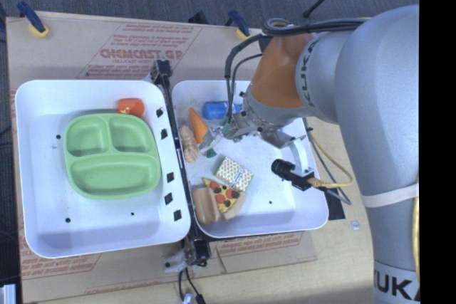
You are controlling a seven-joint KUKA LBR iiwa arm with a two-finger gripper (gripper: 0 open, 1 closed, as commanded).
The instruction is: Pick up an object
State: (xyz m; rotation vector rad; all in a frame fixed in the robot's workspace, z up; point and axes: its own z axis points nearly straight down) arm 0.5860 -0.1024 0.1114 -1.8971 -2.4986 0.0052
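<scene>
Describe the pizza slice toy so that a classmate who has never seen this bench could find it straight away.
Start at the right bin, the one the grey arm reaches into, and look to its near-left corner. The pizza slice toy lies there, a yellow wedge with red spots, between a hot dog bun and a checkered yellow-and-white square. It is the only triangular, spotted piece in the bin.

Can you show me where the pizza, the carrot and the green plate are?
Pizza [225, 196]: camera view, on the topped face of the slice.
Carrot [197, 124]: camera view, on the middle of its orange body.
Green plate [112, 176]: camera view, on the floor of its big front compartment.
</scene>
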